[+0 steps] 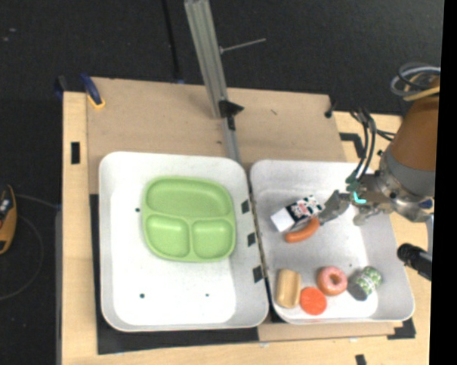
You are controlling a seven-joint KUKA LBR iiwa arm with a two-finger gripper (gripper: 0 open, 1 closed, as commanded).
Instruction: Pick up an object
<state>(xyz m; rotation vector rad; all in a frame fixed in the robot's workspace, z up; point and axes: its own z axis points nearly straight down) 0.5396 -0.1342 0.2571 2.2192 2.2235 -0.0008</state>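
Gripper (347, 208) first: it hangs low over the far part of the right bin (377, 245), reaching in from the right, its two fingers spread apart, one dark finger (335, 206) angled toward the left and the other toward the near side, and nothing sits between them. Just left of that finger lies a small white-and-black box (296, 212), and touching its near edge an orange sausage-shaped piece (303, 231), tilted. Down along the near wall of the same bin, four more things in a row: a tan bread-like roll (287, 288) at the left, a round orange-red piece (312, 300) beside it, a pink doughnut (331, 280) just right of that, and a grey-green lumpy object (365, 282) at the right end. That makes six loose objects in the right bin, all resting on its floor, none lifted. Over in the left bin (118, 286), one thing: a green divided plate (189, 218) with three compartments, set in the far half. Two white bins side by side on the tan bench (156, 118), and a grey metal post (207, 56) rising at the far side between them.
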